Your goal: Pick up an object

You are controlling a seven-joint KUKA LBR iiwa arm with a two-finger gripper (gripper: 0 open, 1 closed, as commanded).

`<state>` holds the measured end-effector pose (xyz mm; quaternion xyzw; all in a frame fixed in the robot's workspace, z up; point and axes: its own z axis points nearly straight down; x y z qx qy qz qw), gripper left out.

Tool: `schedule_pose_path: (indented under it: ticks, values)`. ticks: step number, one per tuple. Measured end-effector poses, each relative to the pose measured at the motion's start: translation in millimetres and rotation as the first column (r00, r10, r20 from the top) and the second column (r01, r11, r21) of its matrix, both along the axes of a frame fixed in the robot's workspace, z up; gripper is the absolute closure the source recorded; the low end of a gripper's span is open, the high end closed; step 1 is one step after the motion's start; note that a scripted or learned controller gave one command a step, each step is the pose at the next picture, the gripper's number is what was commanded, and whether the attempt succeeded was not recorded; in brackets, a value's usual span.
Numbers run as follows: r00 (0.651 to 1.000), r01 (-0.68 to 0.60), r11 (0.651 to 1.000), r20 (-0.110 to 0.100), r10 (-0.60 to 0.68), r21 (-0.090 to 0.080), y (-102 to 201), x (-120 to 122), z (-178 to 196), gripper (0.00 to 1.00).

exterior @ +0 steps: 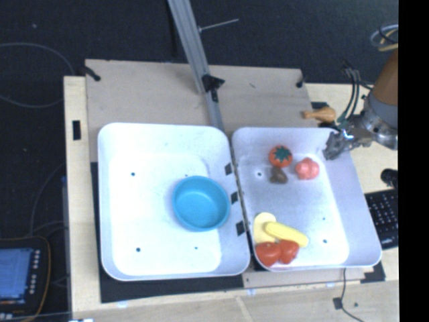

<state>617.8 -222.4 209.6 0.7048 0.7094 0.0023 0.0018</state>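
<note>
The claw (333,146) hangs over the right bin's (335,247) far rim; whether open or closed, I cannot tell. A pink ball (308,169) lies just below-left, tomato (281,155) beyond.

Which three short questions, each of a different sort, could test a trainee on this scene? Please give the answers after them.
1. True or false: the blue bowl lies in the left bin.
2. Which thing lies nearest the gripper? A. the yellow banana B. the pink ball C. the blue bowl
3. Fill in: the red toy with a green top lies in the ___ bin.

Key
1. True.
2. B. The gripper is at the far right rim of the right bin, and the pink ball is closest to it.
3. Right.
</note>
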Motion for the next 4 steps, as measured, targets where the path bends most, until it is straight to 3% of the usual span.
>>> schedule_pose_path:
  ticks: [1,4]
  values:
    - [1.000,-0.002,1.000,0.004,0.002,-0.001,-1,2,57,1.00]
    - [1.000,-0.002,1.000,-0.010,0.002,0.003,151,-5,64,1.00]
